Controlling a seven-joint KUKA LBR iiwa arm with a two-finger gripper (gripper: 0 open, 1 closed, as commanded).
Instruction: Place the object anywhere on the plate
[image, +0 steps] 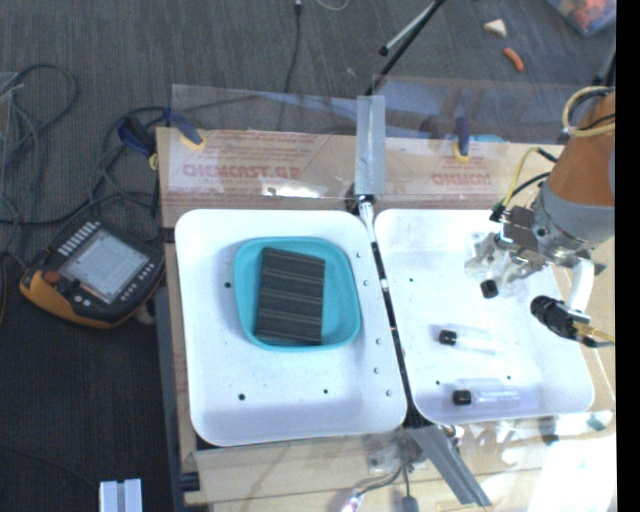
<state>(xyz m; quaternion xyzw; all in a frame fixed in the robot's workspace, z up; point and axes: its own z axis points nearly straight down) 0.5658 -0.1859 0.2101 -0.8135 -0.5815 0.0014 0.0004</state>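
Faint reddish printed lettering is seen on the cardboard panel (270, 165) behind the left bin (200, 330), but it is viewed upside down and blurred, so no word can be made out with certainty. A second, shorter strip of the same reddish print is seen on the cardboard (462, 178) behind the right bin (560, 390), likewise unreadable. The screen of the handheld pendant (95, 270) on the floor is too washed out to be read

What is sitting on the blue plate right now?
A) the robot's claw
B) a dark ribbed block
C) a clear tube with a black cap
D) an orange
B: a dark ribbed block lies on the blue plate in the left bin.
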